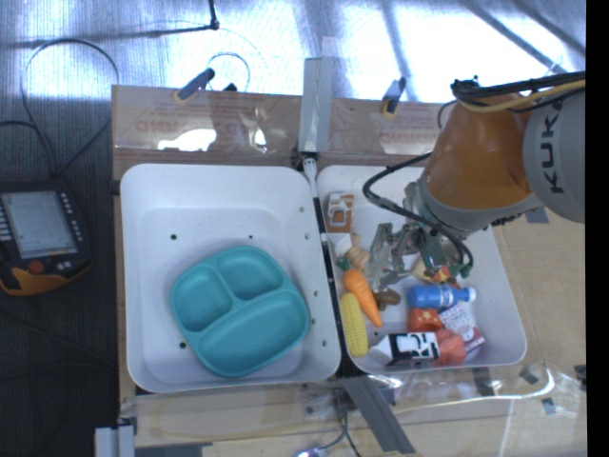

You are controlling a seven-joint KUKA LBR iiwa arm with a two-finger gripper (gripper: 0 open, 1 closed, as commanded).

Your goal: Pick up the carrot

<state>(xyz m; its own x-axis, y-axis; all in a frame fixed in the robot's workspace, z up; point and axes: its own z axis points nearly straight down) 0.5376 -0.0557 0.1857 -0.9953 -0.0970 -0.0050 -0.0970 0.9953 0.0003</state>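
Observation:
The orange carrot [361, 294] lies in the right bin [509, 327] near its left wall, slanting down to the right, with a yellow corn cob [354, 323] just below and left of it. My gripper [387, 260] hangs over the middle of that bin, just right of and slightly above the carrot. Its metal fingers [381, 246] point down and left toward the clutter, with nothing visibly between them. The grey arm with its orange band [476, 165] reaches in from the right above the gripper.
The left bin [152, 208] holds a teal divided plate [242, 307]. In the right bin lie a blue-and-white bottle [440, 296], a red packet [455, 336], a black-and-white box [411, 347], a small brown box [340, 210] and a brown piece [387, 298].

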